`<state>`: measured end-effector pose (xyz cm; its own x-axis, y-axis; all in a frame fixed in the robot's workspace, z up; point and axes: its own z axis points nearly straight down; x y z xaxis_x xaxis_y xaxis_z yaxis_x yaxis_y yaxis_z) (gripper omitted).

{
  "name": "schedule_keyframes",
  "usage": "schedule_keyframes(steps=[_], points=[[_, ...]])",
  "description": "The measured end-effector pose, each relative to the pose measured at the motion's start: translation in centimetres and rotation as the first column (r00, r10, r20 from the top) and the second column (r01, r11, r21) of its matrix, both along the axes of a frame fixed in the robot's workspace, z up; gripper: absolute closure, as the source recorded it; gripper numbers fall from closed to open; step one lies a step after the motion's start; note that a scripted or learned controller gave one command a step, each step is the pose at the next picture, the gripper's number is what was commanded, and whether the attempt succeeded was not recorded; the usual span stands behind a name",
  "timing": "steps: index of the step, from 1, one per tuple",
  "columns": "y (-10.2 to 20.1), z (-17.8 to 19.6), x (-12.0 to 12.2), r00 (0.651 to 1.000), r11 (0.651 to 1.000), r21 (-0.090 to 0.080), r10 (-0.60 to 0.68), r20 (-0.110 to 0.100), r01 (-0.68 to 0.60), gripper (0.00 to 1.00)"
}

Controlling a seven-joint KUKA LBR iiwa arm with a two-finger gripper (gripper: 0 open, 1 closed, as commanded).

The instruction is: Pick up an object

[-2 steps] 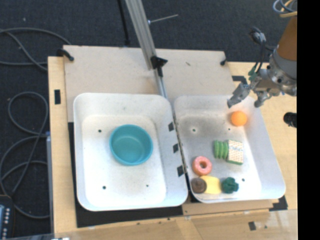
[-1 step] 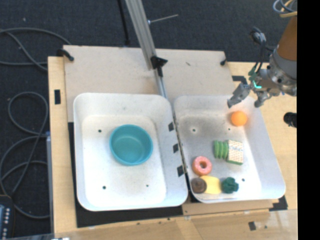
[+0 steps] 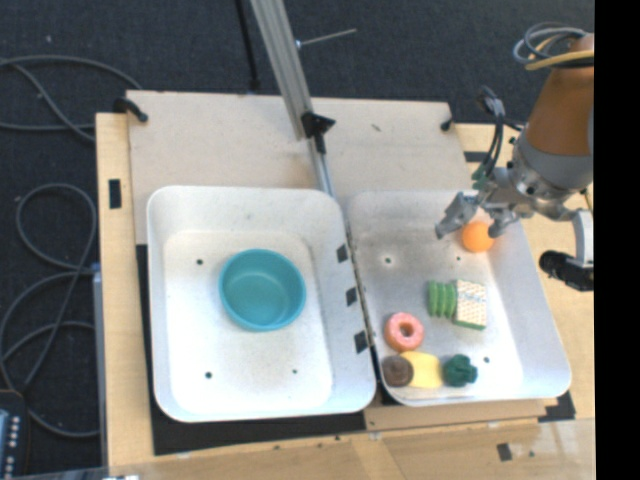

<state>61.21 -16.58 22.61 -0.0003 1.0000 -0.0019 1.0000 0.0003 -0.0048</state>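
I see my grey two-finger gripper (image 3: 477,222) spread wide over the small round orange ball (image 3: 477,236), so I go straight down and squeeze gently

I am finding no legible text, label, brand, number or sign anywhere from my remote station, and the speckled wrapper on the pale block (image 3: 471,303) in the right bin (image 3: 535,353) is showing print too small and blurred to read.
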Motion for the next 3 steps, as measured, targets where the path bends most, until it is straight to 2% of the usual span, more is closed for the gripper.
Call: schedule_keyframes(steps=[1, 2, 3], points=[[0.0, -4.3, 0.2, 1.0, 1.0, -0.001, -0.001, 0.002, 0.001, 0.0], [0.3, -10.2, 0.7, 1.0, 1.0, -0.001, 0.001, 0.0, -0.001, 0.0], [0.3, -8.7, 1.0, 1.0, 1.0, 0.0, 0.0, 0.009, 0.0, 1.0]])
